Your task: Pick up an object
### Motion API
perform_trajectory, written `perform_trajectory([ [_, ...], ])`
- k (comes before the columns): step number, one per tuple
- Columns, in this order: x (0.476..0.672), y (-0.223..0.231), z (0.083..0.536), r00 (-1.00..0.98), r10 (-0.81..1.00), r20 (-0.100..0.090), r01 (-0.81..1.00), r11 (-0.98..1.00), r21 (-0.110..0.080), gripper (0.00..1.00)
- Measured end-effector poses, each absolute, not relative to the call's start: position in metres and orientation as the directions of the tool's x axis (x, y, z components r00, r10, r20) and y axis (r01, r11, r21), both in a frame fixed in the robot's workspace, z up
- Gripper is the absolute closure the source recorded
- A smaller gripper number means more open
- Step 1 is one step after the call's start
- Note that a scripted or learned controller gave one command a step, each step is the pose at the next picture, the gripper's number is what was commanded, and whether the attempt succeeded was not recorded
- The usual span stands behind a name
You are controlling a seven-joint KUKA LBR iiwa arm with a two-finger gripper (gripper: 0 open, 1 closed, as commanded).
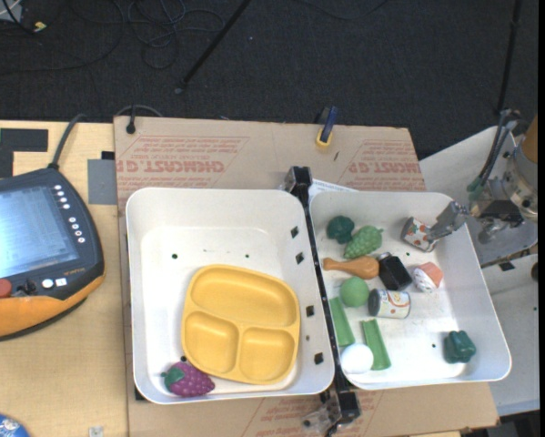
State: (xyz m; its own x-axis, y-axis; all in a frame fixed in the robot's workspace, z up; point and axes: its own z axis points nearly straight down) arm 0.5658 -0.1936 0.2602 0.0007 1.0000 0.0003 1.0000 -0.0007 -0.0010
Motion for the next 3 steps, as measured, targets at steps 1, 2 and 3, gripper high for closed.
perform_trajectory([
  [1,0.511,-0.143,0.181,0.001,1.000,0.007,1.000,-0.001,-0.015,0.00],
  [2,0.525,-0.103,0.103,0.000,1.000,-0.002,1.000,0.000,0.006,0.00],
  [3,0.522,-0.104,0.109,0.008,1.000,0.002,1.000,-0.008,-0.005,1.00],
])
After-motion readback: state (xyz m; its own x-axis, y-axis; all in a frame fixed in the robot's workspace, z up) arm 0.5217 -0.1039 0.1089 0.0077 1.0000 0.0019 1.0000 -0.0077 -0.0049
